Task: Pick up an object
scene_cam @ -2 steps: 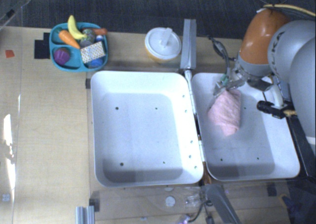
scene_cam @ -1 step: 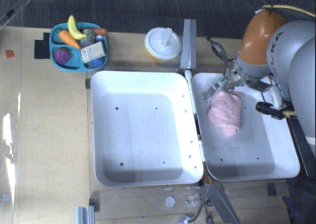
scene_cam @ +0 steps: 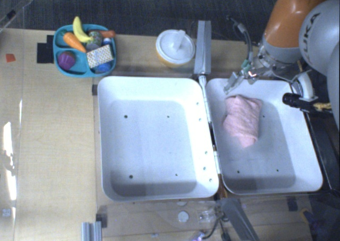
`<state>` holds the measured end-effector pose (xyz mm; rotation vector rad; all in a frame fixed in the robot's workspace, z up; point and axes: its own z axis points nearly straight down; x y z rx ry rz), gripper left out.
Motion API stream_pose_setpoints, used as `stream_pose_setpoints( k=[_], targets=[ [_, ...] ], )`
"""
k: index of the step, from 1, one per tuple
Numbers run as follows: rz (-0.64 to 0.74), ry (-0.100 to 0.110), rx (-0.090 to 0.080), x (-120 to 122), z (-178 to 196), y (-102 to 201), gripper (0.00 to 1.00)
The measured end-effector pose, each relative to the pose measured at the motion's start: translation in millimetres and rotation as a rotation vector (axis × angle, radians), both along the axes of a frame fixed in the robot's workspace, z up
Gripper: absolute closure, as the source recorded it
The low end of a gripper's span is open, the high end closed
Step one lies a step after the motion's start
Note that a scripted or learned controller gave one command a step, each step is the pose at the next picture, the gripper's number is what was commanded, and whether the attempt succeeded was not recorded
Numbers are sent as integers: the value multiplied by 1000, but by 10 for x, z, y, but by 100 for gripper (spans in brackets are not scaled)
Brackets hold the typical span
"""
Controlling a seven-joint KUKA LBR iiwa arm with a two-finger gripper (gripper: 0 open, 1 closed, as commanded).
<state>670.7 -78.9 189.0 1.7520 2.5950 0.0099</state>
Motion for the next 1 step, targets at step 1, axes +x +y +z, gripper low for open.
stream_pose_setpoints(
  k=[1],
  targets=[
    [-37, 5, 0, -262, -323, -351, 0]
  ],
)
